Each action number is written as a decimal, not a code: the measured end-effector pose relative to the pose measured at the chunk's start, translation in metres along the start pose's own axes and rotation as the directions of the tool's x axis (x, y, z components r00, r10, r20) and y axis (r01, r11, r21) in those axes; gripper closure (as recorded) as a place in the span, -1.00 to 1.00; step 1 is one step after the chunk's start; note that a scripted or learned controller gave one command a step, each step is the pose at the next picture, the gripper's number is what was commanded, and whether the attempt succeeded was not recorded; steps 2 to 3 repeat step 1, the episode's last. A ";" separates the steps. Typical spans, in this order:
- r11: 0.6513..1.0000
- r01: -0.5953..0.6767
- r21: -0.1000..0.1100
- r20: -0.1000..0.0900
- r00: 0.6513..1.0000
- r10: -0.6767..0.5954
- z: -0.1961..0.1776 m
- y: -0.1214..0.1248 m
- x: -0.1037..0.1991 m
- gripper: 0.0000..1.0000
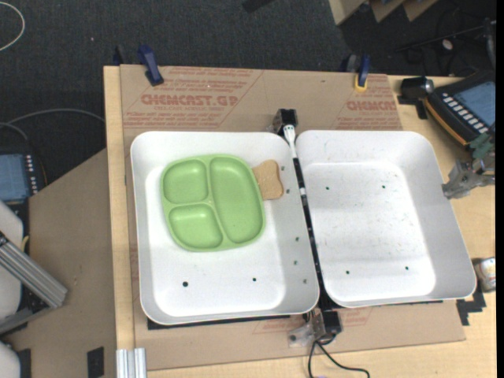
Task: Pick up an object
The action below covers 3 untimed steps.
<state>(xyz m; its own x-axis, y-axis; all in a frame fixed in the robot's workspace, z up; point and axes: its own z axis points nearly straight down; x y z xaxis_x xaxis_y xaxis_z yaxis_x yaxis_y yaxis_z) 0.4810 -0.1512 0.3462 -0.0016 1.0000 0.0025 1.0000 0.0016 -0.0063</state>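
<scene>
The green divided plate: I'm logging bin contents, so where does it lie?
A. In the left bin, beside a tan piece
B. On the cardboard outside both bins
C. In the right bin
A. The green divided plate lies in the left bin, the tan piece at its upper right edge.

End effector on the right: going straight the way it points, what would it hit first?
The end effector seems to point leftward, so probably the right bin, at its rim; depth is unclear.

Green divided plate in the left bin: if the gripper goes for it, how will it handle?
The green divided plate looks like moulded plastic, so probably stiff and light. It lies flat, so it should slide rather than tip or roll if pushed. Its low rim gives little to pinch; the tan piece touching its right edge may get nudged.
</scene>
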 end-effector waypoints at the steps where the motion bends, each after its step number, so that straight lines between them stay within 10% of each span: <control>1: 1.000 -0.006 -0.015 0.010 1.000 0.006 -0.057 0.032 -0.077 1.00; 3: 1.000 -0.006 -0.015 0.010 1.000 0.006 -0.057 0.032 -0.077 1.00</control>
